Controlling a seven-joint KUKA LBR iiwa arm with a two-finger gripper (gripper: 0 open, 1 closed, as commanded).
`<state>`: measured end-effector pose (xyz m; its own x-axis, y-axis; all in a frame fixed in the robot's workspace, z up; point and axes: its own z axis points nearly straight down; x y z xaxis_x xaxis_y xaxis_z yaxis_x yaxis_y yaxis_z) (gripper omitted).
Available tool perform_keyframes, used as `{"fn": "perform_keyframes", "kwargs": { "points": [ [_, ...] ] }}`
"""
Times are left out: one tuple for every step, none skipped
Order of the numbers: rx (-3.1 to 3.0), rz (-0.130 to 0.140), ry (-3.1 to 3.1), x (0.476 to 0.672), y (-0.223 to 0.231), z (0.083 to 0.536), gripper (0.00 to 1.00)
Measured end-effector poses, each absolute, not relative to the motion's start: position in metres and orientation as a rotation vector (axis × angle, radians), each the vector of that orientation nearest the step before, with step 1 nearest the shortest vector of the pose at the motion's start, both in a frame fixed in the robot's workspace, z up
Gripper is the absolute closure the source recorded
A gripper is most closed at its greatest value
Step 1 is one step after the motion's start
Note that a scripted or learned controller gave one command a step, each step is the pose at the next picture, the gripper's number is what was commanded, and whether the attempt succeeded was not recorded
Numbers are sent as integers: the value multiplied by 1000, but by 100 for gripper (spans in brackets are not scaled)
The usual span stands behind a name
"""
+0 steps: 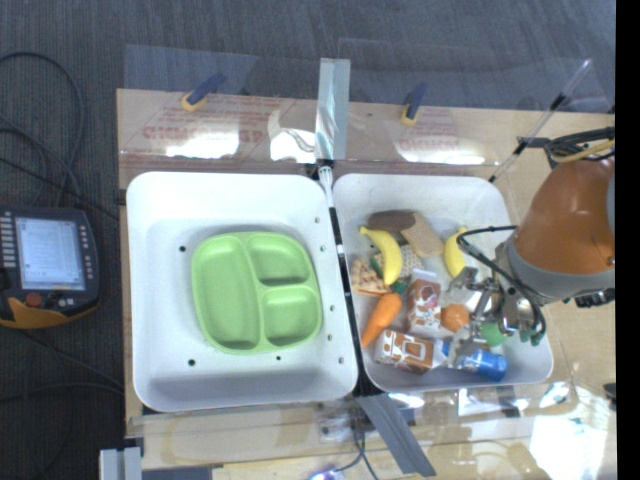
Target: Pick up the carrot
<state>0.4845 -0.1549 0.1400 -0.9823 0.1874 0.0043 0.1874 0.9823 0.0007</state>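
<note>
No legible text or labels

Dark grey carpet floor all round — black cables trail at left, beside a teach pendant. Light wooden table — clear plastic sheeting glares.

— What can't you make out here?

— The gripper sits low among the clutter in the right bin, a tangle of metal; whether it is apart or closed is past telling.

— Anything cut off?

— The arm runs out of view at the right side, so only its orange part and wrist show.

— And the toys?

— The blue item beneath the gripper is partly covered, its kind unclear. The second banana is half hidden behind a cable. The printed packets are too small to read.

— The carrot?

— Its leafy end is tucked under neighbouring pieces.
</note>
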Motion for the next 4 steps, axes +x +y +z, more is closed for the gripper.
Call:
{"fn": "perform_keyframes", "kwargs": {
  "points": [
    [-447,16,-3167,531,-129,123,0],
    [-491,2,-3155,518,-143,114,0],
    [-471,-9,-3159,524,-151,113,0],
    [-509,2,-3168,513,-144,113,0]
  ]
}}
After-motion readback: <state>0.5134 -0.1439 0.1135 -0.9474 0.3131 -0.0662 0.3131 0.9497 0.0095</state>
